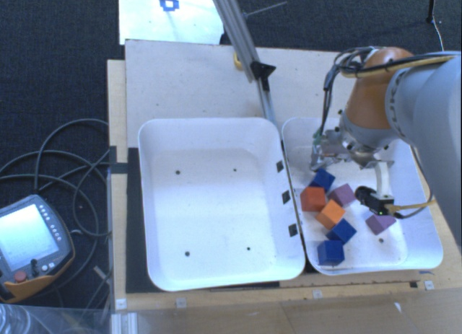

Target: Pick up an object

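Pickup not yet achieved, we judge: gripper (323,158) hangs at twelve o'clock over the blocks (332,213) lying loose in the right bin (426,253), and whether it grips anything we cannot tell.

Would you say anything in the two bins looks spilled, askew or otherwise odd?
Nothing stands out. The blocks lie loosely clustered inside the right bin, tilted at different angles but none over the rim. The gripper hangs above the blocks.
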Tool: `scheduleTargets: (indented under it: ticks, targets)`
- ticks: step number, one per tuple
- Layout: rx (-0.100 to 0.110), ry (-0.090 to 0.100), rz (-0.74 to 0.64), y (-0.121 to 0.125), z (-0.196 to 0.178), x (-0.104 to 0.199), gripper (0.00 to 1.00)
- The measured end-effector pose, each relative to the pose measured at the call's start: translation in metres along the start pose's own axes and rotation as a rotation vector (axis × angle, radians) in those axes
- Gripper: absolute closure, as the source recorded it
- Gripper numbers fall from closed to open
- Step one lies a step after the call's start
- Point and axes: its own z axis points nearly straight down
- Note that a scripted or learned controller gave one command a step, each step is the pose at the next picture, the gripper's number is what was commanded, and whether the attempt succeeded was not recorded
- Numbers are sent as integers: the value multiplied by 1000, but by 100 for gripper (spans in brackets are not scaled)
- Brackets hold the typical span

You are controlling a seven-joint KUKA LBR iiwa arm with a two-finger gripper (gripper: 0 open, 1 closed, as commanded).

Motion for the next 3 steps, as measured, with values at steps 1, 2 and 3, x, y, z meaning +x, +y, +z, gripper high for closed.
scheduleTargets:
  ticks: [1,2,3]
  targets:
    - [-2,0,1,0,-44,1,100]
    - [-5,-1,0,-4,-108,0,100]
    - [-4,-2,-1,4,-157,-7,100]
